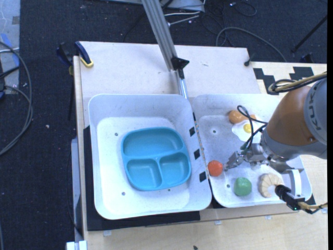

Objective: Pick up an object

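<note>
From the camera view, the pincer point(232, 162) hangs low in the right bin point(218, 124), its tips apart and clamped on nothing, aimed leftward at the orange-red ball point(215, 167) lying just beside them near the divider; that placing suits a sideways approach, I judge; the ball is round, so it has no long axis or heading; a green ball point(242, 186) and a pale shell-like piece point(269, 184) lie nearby; the blue tray point(155, 157) sits in the left bin point(104, 139).

A blue three-compartment tray point(155, 158) lies in the left white bin point(104, 119) on the bench point(130, 66).
</note>
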Robot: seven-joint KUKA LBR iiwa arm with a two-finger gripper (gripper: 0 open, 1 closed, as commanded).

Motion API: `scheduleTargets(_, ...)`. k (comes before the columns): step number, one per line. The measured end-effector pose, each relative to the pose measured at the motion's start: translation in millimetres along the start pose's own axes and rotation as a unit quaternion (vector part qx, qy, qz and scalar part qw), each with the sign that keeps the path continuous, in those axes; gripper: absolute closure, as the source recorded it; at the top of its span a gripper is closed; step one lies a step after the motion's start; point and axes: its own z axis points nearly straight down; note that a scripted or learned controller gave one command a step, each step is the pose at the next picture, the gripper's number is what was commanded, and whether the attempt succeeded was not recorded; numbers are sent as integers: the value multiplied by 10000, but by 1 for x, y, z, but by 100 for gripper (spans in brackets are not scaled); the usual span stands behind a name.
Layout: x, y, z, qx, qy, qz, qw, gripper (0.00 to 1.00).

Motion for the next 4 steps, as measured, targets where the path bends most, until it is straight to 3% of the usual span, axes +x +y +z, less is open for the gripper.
scheduleTargets(1, -2, 2, -14, -33, -20, 12, 10000, 100)
scheduleTargets(3, 1, 5, -130, -20, -2, -21, 10000, 100)
scheduleTargets(4, 49, 23, -121, 4, 9, -39, 10000, 100)
